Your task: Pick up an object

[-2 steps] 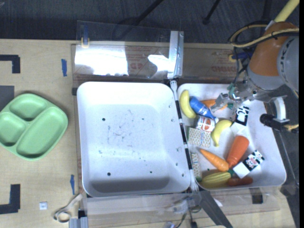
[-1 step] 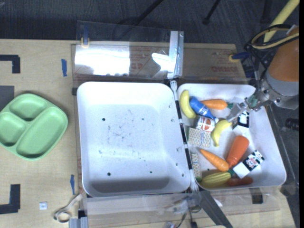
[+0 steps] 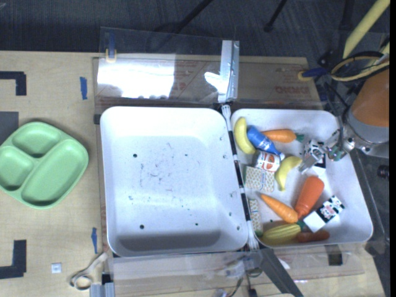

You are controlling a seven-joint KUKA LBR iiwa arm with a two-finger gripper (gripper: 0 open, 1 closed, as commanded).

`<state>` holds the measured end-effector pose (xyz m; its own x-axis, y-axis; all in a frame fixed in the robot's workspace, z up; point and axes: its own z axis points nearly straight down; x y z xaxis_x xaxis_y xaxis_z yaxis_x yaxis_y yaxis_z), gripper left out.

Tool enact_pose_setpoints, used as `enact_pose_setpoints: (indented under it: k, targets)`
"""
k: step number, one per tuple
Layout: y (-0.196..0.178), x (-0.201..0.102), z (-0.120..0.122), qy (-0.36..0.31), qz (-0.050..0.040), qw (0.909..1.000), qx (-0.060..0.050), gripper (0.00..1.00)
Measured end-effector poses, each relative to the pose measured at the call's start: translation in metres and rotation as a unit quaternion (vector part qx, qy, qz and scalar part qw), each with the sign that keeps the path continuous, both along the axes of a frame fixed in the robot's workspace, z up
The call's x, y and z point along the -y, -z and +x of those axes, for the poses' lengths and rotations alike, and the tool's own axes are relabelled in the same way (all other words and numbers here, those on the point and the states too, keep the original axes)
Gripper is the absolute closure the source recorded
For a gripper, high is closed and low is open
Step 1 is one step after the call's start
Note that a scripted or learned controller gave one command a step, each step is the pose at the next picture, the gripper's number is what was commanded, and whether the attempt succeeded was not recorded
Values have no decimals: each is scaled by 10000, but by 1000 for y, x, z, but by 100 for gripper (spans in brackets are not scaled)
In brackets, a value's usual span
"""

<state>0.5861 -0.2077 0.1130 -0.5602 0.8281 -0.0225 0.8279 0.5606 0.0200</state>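
The right bin (image 3: 357, 193) holds several toy foods. A yellow banana (image 3: 242, 135), a blue bottle (image 3: 265, 142) and an orange carrot (image 3: 280, 135) lie at its back left. A red and white can (image 3: 267, 161), a small yellow banana (image 3: 284, 171) and a patterned packet (image 3: 259, 179) sit mid-left. Toward the front are an orange carrot (image 3: 278, 207), a red-orange carrot (image 3: 309, 193), a black and white block (image 3: 328, 211) and a yellow-green corn cob (image 3: 281, 232). My gripper (image 3: 318, 152) hangs low over the bin's back right, just right of the small banana, with nothing visibly held.
The left bin (image 3: 167, 178) lies beside the right one, sharing a middle wall. A green divided plate (image 3: 40, 164) rests on the bench at far left. A clear plastic sheet (image 3: 164, 73) stands behind the left bin. Cables and a tripod crowd the back right.
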Motion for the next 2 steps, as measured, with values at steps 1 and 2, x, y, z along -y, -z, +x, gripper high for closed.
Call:
enact_pose_setpoints:
  k: [1,2]
  targets:
    - [6,-31,-30,-1000,-128,9948,141,0]
    - [5,-50,5,189,-40,9998,50,0]
